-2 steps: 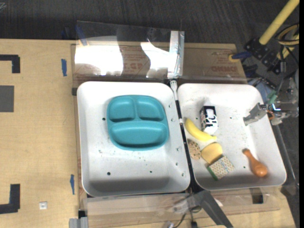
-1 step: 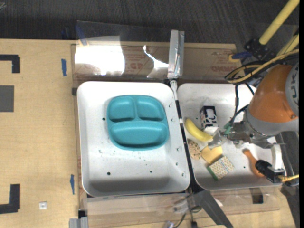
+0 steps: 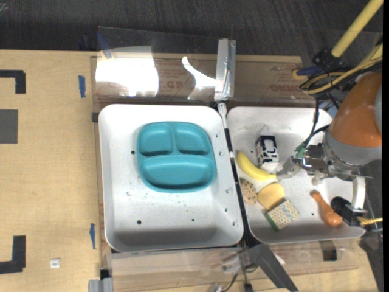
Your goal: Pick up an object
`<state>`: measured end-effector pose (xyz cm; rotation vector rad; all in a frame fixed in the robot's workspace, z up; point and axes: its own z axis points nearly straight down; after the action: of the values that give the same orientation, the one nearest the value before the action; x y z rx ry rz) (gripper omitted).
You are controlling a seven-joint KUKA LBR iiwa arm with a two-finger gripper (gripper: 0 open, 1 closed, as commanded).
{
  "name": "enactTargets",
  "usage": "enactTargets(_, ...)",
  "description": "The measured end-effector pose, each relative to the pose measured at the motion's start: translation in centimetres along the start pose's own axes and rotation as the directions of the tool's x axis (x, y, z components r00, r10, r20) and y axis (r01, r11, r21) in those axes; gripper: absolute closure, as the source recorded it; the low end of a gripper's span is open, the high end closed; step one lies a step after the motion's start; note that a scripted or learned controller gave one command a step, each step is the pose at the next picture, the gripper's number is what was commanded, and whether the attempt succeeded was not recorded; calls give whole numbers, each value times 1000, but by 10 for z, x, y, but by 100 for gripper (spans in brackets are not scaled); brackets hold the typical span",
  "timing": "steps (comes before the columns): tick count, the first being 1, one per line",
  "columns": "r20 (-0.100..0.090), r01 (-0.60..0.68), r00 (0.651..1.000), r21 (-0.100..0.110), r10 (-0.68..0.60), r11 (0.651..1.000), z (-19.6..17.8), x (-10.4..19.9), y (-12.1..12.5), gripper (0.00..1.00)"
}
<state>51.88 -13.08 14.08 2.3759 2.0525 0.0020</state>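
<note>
Gripper (image 3: 302,160): low over the right bin (image 3: 285,115), a little toward 3 o'clock of its middle; apart or together, cannot tell from this slant; nothing seen held
Task's thing: none singled out; likeliest the banana or the can, both in the right bin's 9-to-11 o'clock part
Banana (image 3: 252,168): just at 9 o'clock of the gripper, lying aslant near the divider between the bins
Black-and-white can (image 3: 266,151): at 10 o'clock of the gripper, just beside the banana; standing or lying, cannot tell
Risk of double catch: from crowding at the banana's 5 o'clock end, close against the yellow block (image 3: 271,194) and beside the speckled tan disc (image 3: 248,191)
Risk of slip: from the banana's curved, smooth skin, if pinched off-centre
Risk of knocking: from a sideways brush on the small can during descent; probably enough to shove it away
Risk of blocked approach: from the divider wall at 9 o'clock, with little room beside the banana
Count of bins: two, with the left bin (image 3: 109,163) at 9 o'clock of the right
Count in left bin: one teal divided plate (image 3: 176,156), at its middle
Count in right bin: one banana, one can, one yellow block, one tan disc, one patterned sponge (image 3: 281,214) at 6 o'clock, one orange object (image 3: 324,208) at 4 o'clock
</note>
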Motion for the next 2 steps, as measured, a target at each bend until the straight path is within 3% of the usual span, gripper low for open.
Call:
enactTargets(1, -1, 97, 995, 0, -97, 995, 52, 38, -13, 0)
enactTargets(2, -5, -11, 1000, -4, 11, 1000, 53, 31, -20, 0)
